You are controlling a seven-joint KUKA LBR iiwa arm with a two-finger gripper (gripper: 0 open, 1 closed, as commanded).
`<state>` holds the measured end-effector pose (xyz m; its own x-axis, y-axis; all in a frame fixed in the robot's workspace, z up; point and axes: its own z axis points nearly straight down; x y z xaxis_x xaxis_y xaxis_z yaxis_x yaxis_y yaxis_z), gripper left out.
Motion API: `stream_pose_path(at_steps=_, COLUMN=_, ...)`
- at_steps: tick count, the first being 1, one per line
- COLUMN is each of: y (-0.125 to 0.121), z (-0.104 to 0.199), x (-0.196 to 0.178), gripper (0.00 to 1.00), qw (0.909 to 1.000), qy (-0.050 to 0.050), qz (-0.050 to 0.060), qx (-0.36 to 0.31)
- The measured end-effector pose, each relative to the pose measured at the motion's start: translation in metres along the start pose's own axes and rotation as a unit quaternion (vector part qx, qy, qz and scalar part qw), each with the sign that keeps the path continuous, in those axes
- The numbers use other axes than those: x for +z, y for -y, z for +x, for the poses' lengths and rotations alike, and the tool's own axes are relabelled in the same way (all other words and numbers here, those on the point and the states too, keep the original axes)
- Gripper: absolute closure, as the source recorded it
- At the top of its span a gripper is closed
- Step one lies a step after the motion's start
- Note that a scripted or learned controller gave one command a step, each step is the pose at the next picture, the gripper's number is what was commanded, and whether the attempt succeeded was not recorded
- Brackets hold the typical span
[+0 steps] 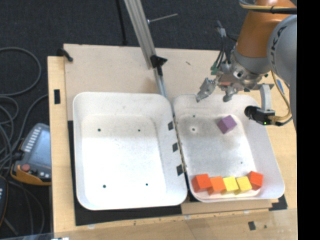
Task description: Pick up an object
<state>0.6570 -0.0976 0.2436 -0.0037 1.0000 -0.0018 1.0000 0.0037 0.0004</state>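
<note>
Camera view | gripper [216,91]: fingers spread, nothing between them, above right bin [265,156] at its 12 o'clock rim | purple block [227,124]: on bin floor, near, at gripper's 5 o'clock | coloured blocks [228,183]: row at 6 o'clock wall | progress: nothing lifted; descent, grasp and lift remain.

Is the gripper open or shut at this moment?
Open. The gripper hangs above the far edge of the right bin with its two fingers spread apart and nothing between them; the purple block lies apart, below it.
</note>
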Motion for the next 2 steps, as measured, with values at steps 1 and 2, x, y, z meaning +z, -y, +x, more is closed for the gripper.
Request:
stream_pose_path(at_steps=1, y=-0.014, z=-0.075, x=0.064, gripper=0.00, qw=1.0000, qy=0.001, qz=0.002, qx=0.005)
stream_pose_path(at_steps=2, y=0.008, z=-0.111, x=0.150, gripper=0.00, qw=1.0000, qy=0.000, qz=0.001, qx=0.003)
